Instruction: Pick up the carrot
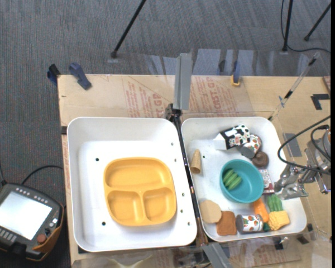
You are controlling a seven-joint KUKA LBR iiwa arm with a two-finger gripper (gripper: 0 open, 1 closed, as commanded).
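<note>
Orange and short, the carrot (261,210) lies in the right bin (212,128), near its lower right corner, and it is hemmed in on every side. We see a green piece (275,203) touching it on the right, a yellow corn-like piece (278,221) just below that, a small printed can (249,223) on its side against the carrot's lower end, and the teal bowl (243,181) (with green pods inside) right at its upper left.

Further out in the same bin sit two tan and brown bread-like pieces (219,216), a cone (196,161) by the left wall, and a cow-patterned carton (235,137) with dark round items beside it near the top. The left bin (89,133) holds a yellow divided tray (139,191).

The gripper (286,186) sits at the right bin's right edge, just beside the green piece and near the carrot, not touching it. Whether its fingers are spread or closed we cannot tell; the metal there is too cluttered to read, and nothing shows between them.

Our worry is the crowding. A descent slightly off to the right would likely close on the green piece or the corn instead. A finger could also land on the can or the bowl's rim and block the closing, or nudge the carrot sideways out of reach.
</note>
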